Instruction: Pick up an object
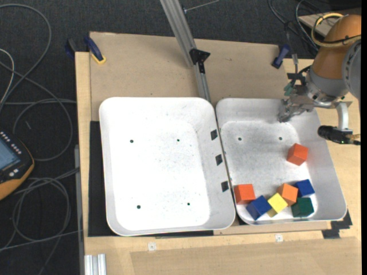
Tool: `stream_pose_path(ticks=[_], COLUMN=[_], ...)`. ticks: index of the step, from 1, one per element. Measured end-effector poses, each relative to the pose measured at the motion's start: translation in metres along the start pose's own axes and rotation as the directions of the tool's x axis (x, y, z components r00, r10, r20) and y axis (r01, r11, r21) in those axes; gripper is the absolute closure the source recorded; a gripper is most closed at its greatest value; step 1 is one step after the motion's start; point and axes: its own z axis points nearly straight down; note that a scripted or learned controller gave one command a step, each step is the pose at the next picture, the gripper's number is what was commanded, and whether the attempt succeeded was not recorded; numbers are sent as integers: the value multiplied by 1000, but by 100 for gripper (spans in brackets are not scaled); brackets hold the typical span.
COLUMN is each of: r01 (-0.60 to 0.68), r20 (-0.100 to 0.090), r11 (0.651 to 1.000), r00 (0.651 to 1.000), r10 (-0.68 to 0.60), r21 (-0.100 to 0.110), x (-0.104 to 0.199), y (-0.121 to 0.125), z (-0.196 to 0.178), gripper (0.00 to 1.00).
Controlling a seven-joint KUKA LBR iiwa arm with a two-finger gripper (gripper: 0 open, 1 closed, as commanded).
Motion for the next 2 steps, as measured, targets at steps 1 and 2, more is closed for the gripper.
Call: stream_pose_path(ticks=[1, 2], r01=[-1, -1], r20=[0, 1], r11=[1000, 1000], r00=[1000, 1000], r10=[1, 1], r21=[-4, -4], x=[4, 7], y=[2, 1], z=[-45, -91], gripper=[100, 100])
